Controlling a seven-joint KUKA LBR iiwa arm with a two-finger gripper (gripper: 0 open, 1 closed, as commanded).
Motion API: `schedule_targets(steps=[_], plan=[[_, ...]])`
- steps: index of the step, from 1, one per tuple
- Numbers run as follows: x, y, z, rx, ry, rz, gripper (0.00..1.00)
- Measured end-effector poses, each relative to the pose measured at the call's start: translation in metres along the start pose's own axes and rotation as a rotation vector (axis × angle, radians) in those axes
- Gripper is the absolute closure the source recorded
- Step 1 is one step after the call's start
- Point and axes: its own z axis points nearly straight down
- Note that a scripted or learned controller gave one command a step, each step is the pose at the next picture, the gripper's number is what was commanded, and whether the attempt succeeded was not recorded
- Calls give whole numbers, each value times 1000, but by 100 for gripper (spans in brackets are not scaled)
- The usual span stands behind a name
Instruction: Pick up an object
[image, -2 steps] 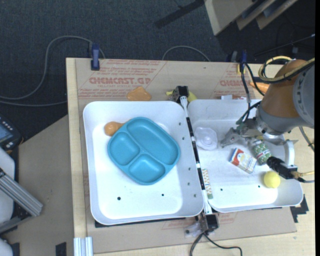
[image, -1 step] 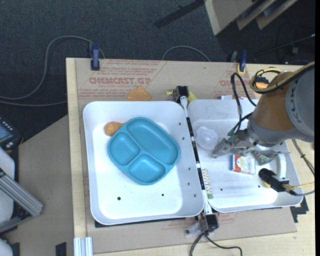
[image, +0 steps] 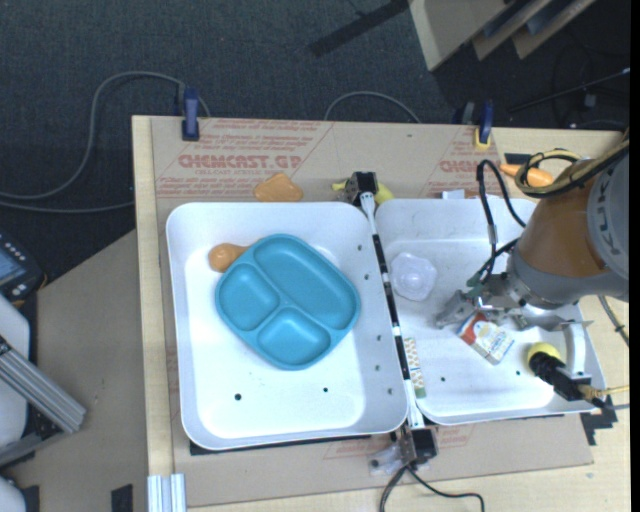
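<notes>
Red-and-white packet (image: 488, 340) lies in the right bin (image: 450, 390), just beside the pincer (image: 468, 312), which hangs low there, probably lining up a grab. Can't tell if it's clenched or released. Blue divided plate (image: 287, 298) fills the left bin (image: 200, 370)

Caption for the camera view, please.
Claw beside a red-and-white packet in the right bin; blue divided plate in the left bin.

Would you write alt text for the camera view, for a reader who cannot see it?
The robot arm reaches into the right white bin, its gripper beside a small red-and-white packet, a clear plastic object nearby. The left bin holds a blue divided plate with an orange object at its edge.
</notes>
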Motion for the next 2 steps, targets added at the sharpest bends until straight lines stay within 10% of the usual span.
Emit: schedule_targets(steps=[1, 2], plan=[[1, 2, -10, -5, 0, -1, 100], [1, 1, -10, -3, 0, -1, 0]])
